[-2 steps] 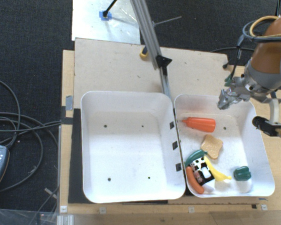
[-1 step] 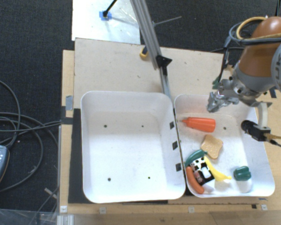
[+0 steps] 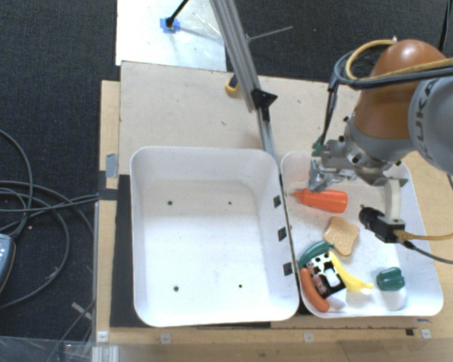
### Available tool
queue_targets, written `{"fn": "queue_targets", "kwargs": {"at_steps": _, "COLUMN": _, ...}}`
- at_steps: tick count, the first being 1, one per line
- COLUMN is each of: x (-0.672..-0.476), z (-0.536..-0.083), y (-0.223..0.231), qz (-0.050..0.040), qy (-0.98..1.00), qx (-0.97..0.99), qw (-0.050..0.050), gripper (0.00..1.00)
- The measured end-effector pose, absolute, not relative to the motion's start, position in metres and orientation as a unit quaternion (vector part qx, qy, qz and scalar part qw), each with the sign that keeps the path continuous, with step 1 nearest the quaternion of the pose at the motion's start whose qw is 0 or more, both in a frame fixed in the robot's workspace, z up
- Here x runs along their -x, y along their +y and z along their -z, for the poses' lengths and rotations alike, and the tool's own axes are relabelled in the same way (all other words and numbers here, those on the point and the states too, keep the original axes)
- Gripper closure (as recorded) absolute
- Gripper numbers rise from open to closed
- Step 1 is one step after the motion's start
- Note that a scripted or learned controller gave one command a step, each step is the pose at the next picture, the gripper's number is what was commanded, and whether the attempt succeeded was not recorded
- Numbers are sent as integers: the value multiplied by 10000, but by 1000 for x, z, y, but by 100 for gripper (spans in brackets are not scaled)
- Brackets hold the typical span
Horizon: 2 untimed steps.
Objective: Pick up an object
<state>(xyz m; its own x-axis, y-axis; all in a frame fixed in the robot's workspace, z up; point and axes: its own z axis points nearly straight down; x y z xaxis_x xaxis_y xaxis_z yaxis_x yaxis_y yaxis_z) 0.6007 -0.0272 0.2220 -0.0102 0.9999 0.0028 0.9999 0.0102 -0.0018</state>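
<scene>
The end effector (image 3: pixel 323 176) hangs just above the carrot (image 3: pixel 321 199) in the right bin (image 3: pixel 425 300) (finger state I cannot tell), so the approach is in hand and next comes a descent and squeeze.

floor (image 3: pixel 51 54): dark carpet | bench (image 3: pixel 185 110): pale board | cables (image 3: pixel 29 196): left, on the floor | light: even

Bench (image 3: pixel 185 106) bears 2 white bins (image 3: pixel 208 236) — side by side.

The gripper (image 3: pixel 323 176) is hanging over the right bin (image 3: pixel 425 300), just above a carrot (image 3: pixel 322 199). Toast (image 3: pixel 342 235) is lying below it, toward lower right.
</scene>
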Motion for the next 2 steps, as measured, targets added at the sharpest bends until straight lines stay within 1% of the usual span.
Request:
{"fn": "queue_targets", "kwargs": {"at_steps": 1, "x": -571, "z": -231, "y": 16, "qz": 8, "qy": -7104, "qx": 7038, "qw": 13, "gripper": 100}}
{"fn": "queue_targets", "kwargs": {"at_steps": 2, "x": -550, "z": -241, "y": 61, "qz": 9, "qy": -7108, "qx": 7034, "qw": 10, "gripper": 100}}
